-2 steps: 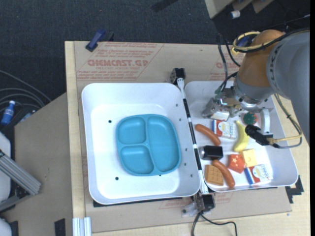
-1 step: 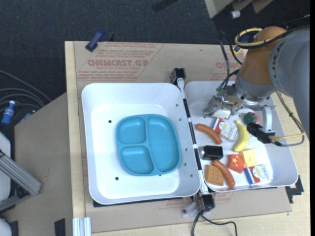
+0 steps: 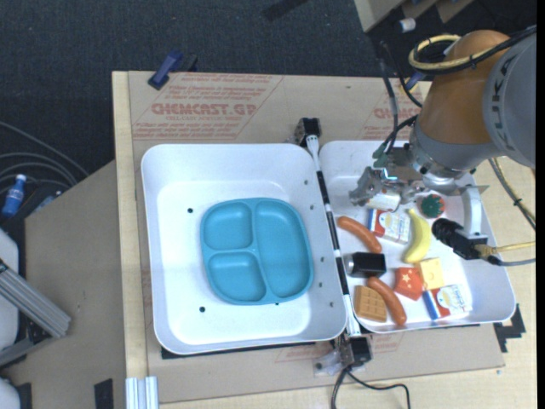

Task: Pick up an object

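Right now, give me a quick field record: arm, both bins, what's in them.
arm: over the right bin's far end
gripper: low among the items, finger state unclear
left bin: blue divided plate
right bin: banana, two sausages, waffle, black block, red piece, yellow block, cartons

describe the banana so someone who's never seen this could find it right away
Look in the right-hand white bin, the crowded one beside the bin holding the blue divided plate. Near its middle, just below the arm's end effector, lies the banana. It is the only curved, plain yellow piece, unlike the orange sausages nearby.
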`<action>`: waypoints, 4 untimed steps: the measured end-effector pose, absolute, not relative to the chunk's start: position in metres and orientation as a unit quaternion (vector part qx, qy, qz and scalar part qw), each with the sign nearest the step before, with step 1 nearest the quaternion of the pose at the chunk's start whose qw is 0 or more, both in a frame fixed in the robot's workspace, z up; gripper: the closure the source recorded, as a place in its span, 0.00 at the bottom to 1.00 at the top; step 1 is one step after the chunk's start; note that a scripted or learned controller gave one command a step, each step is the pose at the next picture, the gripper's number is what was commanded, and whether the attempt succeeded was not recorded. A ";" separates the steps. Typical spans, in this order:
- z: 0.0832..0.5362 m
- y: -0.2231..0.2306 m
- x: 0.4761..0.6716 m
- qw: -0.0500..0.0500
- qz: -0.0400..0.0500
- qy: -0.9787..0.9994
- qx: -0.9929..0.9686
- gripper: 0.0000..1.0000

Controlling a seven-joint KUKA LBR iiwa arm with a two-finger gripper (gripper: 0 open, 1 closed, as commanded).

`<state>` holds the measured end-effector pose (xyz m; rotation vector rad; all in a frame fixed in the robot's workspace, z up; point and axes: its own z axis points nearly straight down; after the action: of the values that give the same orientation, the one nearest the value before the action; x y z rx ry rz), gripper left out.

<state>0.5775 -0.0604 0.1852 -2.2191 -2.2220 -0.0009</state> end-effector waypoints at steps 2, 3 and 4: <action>0.253 -0.071 0.576 0.000 0.000 -0.707 -0.707 1.00; 0.258 -0.072 0.614 -0.001 0.000 -0.708 -0.707 1.00; 0.267 -0.046 0.523 0.001 0.001 -0.707 -0.707 1.00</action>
<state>0.5231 -0.0465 0.2671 -2.2196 -2.2193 0.0024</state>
